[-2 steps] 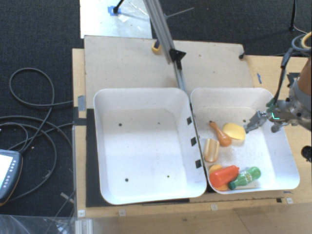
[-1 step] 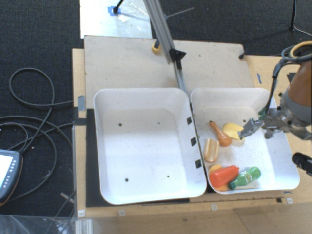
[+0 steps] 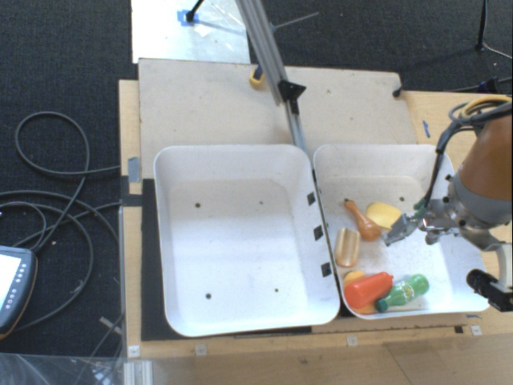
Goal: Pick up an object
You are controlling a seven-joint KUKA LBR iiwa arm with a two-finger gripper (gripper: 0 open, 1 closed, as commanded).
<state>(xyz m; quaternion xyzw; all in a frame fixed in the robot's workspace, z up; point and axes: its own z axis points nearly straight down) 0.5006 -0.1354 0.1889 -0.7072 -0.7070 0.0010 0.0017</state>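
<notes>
Claw: hangs over the R bin, tip low, just beside the yellow lemon-like piece; can't tell from here whether it is released or clenched, and nothing shows grasped in it. Arm: grey w/ orange band, enters from the R edge, cables looped above it.

R bin contents, outward from claw: yellow piece, touching or nearly touching an orange carrot-like item to its L; tan cylinder below that, near the divider; red pepper-like item and green bottle side by side at the near wall, w/ a bit of orange under the red one.

L bin: white, shallow, abuts R bin. Bench: pale board behind both bins; metal pole slants across it. Floor at L: black cables, tablet-like screen.
</notes>
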